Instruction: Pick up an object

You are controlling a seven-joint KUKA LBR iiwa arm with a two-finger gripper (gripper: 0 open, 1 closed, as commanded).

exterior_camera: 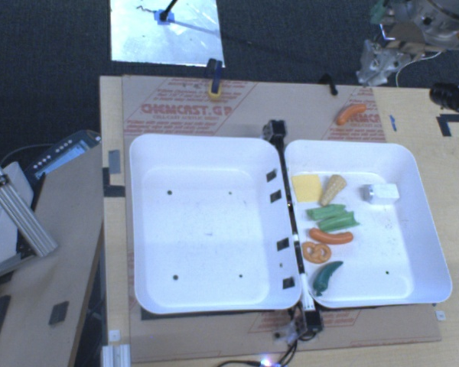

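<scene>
Seven small items clustered against the right bin's [424, 205] left wall, white block [380, 193] apart toward its middle. End effector [375, 60] raised beyond bin's far rim; spread unclear. Best bet: descend squarely over lone block, clear of neighbours.

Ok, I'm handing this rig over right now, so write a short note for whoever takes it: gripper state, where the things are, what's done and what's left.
Gripper: raised beyond the bench's far right corner, holding nothing that can be seen; finger state unclear.
Right white bin: yellow square slice, pale corn cob, small white-and-grey block, green bean pods, orange sausage, brown pretzel, dark green pepper.
A second orange sausage lies on the bench behind that bin.
Done: nothing picked yet. Left: descend, grasp one object, lift.
</scene>
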